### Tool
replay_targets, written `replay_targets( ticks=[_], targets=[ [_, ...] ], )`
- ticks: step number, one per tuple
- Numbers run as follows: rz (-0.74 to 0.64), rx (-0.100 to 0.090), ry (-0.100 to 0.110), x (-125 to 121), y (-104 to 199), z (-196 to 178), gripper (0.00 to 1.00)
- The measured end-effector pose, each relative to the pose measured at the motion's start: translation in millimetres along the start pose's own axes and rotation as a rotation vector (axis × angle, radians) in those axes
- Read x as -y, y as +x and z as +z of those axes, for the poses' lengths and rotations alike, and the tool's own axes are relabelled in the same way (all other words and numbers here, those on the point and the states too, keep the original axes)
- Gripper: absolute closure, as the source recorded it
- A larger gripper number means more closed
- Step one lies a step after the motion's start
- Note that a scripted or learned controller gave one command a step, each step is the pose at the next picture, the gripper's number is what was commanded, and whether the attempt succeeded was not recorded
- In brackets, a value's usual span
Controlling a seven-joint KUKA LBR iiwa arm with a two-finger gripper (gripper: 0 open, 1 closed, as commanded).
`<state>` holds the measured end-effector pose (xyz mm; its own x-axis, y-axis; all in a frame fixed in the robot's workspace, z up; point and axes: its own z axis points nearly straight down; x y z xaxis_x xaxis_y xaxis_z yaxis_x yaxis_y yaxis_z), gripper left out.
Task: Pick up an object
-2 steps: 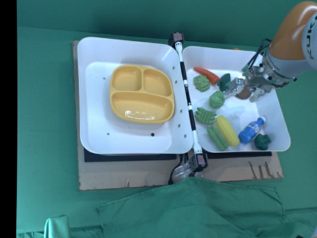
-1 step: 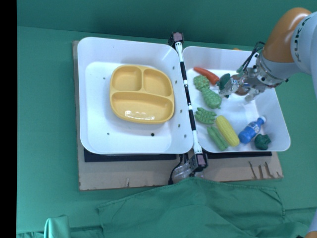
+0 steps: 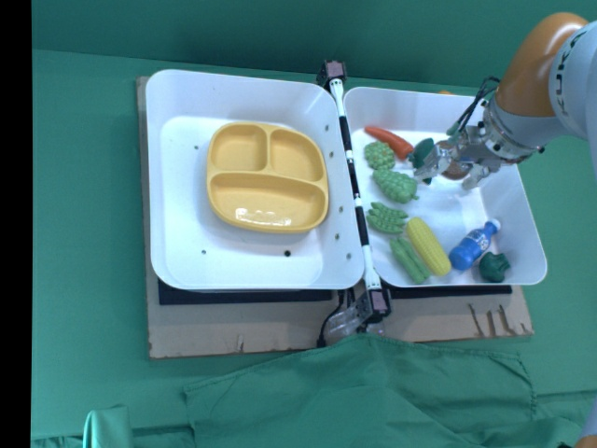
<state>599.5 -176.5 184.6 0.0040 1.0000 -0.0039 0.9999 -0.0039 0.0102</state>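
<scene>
1. Camera view puts my gripper [image 3: 450, 164] low over the upper part of the right-hand shallow white bin [image 3: 522, 215], with the grey arm and its orange band [image 3: 539, 56] reaching in from the right.
2. I cannot tell whether the fingers are apart or together; the metal parts blur into a dark reddish-brown object [image 3: 456, 168] sitting right among them, and I would not call that held.
3. A small dark green lump [image 3: 424, 148] sits just beside the gripper on its left, with the orange toy carrot [image 3: 389, 139] a little further left.
4. For a good pick I want one target only. The reddish-brown object seems the closest candidate, so I would centre on it and keep clear of the green lump.
5. The bumpy green toy vegetable [image 3: 395, 186] lies near and below, so a sloppy descent risks nudging it.
6. The yellow toy corn cob [image 3: 428, 245] and blue plastic bottle [image 3: 473, 243] lie well apart, near the bin's lower edge.
7. The yellow divided plate [image 3: 269, 176] in the left bin is not my concern.
</scene>
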Motion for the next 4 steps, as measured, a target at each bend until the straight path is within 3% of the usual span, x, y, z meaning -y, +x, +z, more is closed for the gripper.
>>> replay_targets(
  ticks=[1, 2, 3, 4],
  targets=[
    [-0.001, 0.002, -0.007, 2, -1, -111, 0.00],
    [-0.003, 0.000, 0.007, -56, 9, -27, 0.00],
    [-0.004, -0.008, 0.023, -101, -10, 3, 0.00],
    [0.001, 0.008, 0.017, -99, 1, 2, 0.00]
  ],
)
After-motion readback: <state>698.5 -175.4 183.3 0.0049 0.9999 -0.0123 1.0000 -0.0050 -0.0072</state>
